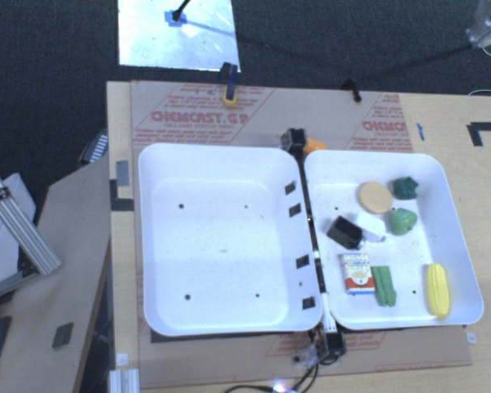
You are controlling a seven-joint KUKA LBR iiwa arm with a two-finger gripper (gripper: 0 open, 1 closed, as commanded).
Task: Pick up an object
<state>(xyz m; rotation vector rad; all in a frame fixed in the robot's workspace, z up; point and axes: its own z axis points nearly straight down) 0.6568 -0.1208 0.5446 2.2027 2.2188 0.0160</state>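
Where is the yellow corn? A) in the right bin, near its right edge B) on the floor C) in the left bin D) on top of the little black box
A: the yellow corn lies inside the right bin, close to its right wall, apart from the black box.

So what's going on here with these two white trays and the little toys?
It's a robot picking setup, caught before any grab. The right bin holds the objects: a yellow corn cob, a tan disc, two green pieces, a black block, a small red and white box and a green pod. The left bin sits beside it. Nothing is being lifted or touched right now.
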